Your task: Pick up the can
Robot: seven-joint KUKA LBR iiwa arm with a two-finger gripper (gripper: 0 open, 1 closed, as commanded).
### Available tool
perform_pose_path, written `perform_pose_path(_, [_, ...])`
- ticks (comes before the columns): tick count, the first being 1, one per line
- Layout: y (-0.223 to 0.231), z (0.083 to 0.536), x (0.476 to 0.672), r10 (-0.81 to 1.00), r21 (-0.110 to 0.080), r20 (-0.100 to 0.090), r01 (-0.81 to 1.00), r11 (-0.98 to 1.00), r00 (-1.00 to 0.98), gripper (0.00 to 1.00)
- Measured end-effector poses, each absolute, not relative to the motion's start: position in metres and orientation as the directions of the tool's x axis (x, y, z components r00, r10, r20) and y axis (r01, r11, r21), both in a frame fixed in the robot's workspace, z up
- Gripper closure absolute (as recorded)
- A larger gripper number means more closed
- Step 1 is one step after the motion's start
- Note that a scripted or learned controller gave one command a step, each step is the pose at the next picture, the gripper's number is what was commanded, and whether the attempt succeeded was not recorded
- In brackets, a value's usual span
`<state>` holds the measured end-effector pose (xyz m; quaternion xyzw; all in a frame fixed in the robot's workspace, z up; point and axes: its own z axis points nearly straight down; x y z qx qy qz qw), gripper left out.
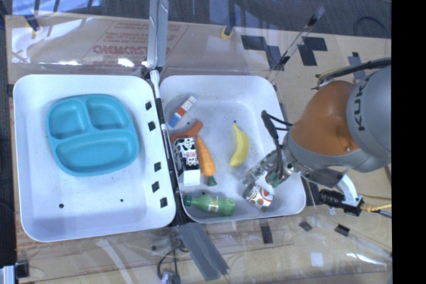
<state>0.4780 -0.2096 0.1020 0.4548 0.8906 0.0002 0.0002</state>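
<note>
Hovering at the small round can (pixel 260 195): metal gripper (pixel 266 173).

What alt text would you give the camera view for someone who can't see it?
The robot's hand is low in the right bin, right at a small can near its front right corner. That bin also holds a banana, carrot, green bottle, marker and small carton. The left bin holds a blue divided plate.

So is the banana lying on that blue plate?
No, the banana lies in the right bin, while the blue plate sits in the left bin.
</note>
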Motion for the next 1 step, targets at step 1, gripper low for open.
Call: perform_pose_path(1, [-0.2092, 0.0929, 0.4808, 0.718, -0.001, 0.002, 0.718, 0.696, -0.696, 1.0])
